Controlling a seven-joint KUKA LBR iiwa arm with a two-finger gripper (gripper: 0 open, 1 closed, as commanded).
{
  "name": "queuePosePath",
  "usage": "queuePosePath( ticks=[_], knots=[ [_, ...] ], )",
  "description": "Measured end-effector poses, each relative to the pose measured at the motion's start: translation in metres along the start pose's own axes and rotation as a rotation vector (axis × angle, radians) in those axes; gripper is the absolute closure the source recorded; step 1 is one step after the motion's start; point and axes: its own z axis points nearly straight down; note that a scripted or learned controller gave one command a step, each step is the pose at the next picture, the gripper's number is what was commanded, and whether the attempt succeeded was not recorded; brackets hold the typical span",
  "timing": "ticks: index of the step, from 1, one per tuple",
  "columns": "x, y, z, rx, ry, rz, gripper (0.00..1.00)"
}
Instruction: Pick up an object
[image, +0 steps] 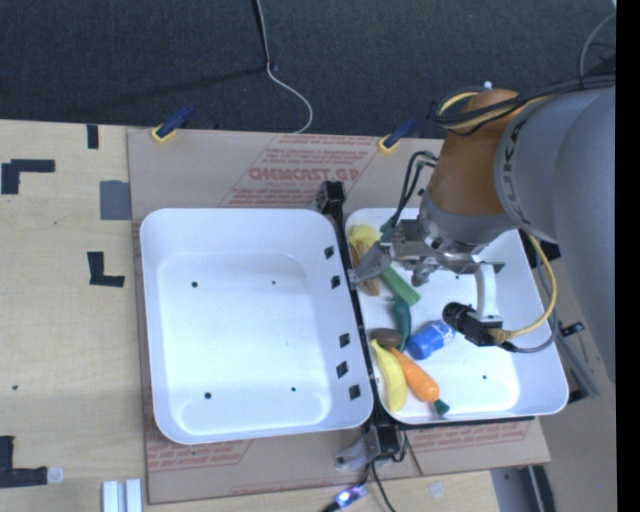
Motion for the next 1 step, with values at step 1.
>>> queuePosePath(
  ticks=[1],
  knots=[
    [-0.0009,-0.0015,0.0000,0.002,0.000,0.002,0.00]
  ],
)
